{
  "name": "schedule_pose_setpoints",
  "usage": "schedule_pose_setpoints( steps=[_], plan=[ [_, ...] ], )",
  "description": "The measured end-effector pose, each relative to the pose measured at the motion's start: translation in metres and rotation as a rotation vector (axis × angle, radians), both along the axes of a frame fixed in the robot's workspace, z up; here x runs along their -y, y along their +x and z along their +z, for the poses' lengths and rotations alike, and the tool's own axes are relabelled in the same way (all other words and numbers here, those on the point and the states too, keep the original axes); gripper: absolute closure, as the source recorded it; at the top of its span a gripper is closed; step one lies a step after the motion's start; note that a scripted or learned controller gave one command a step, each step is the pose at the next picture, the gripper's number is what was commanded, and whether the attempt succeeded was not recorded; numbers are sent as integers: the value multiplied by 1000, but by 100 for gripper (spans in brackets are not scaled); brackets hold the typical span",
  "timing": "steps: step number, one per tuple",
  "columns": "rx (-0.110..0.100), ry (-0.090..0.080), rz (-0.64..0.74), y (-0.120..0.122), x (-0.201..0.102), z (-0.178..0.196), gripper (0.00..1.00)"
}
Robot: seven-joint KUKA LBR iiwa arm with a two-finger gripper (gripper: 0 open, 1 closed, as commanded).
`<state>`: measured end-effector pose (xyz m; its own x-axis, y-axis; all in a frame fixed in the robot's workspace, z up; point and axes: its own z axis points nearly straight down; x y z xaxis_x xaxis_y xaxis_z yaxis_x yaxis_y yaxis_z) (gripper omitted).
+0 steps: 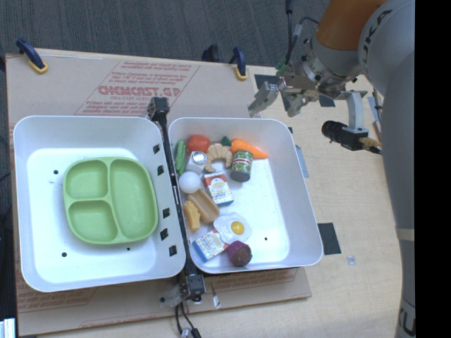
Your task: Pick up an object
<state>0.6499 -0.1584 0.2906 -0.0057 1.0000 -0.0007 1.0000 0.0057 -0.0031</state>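
Carrot (248,148) lies below open claw (277,101), apart.

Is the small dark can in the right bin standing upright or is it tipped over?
Upright, it seems: the can shows its round top towards the camera, beside the carrot.

Arm (380,20) cut off by top edge; small carton's (209,245) label illegible.

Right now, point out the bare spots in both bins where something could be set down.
Right bin: bare floor on its right side, bordered by the can, fried egg and right wall. Its left half is crowded with toy food. Left bin: the green divided plate takes the middle; bare strips run along the back wall and front edge.
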Motion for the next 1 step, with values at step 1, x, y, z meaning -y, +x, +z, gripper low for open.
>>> schedule_pose_setpoints(
  steps=[1],
  plan=[
    [-1,0,0,-77,-40,-22,0]
  ],
)
